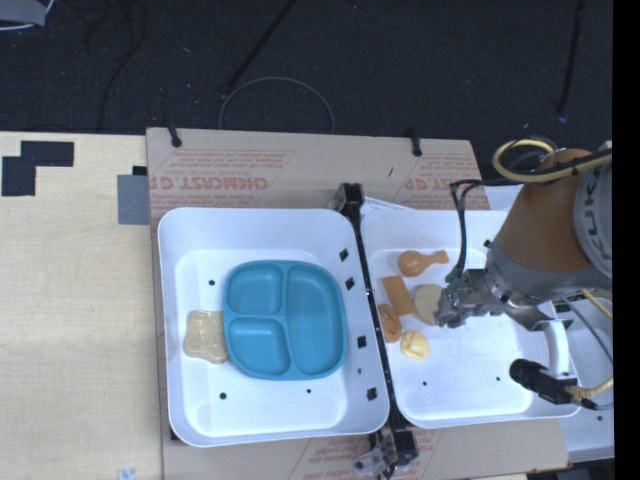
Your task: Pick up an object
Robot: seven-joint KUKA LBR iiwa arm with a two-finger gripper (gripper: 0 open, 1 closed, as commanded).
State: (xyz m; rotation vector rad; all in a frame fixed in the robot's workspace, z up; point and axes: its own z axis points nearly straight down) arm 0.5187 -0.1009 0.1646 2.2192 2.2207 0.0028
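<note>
Down over the middle of the right bin (470, 393), near its left wall: the gripper (447, 308), poised at a pale round piece (428, 301) of toy food; whether released or clenched on it — cannot tell from this slant. Likely light, hard plastic, smooth and rounded, so apt to skid or roll out of a pinch. Best taken across its widest part, square on, not at a sloping edge.

Largest first among the rest. Left bin (190, 258), carrying a blue divided plate (284, 319) across its centre, with a pale yellow flat piece (204, 336) touching the plate's left rim — well apart from the work and no hindrance. In the right bin, a tight cluster by the left wall: an orange drumstick-shaped piece (420, 261) toward the far edge, a tan flat bar (398, 297) just beside the pale piece, a small orange lump (389, 323) below it, and a little yellow piece (413, 344) nearest the front. Crowding is the trouble — the bar and the yellow piece close enough to be nudged, or caught alongside the target. Divider between bins close on that side too, limiting approach from the left.
</note>
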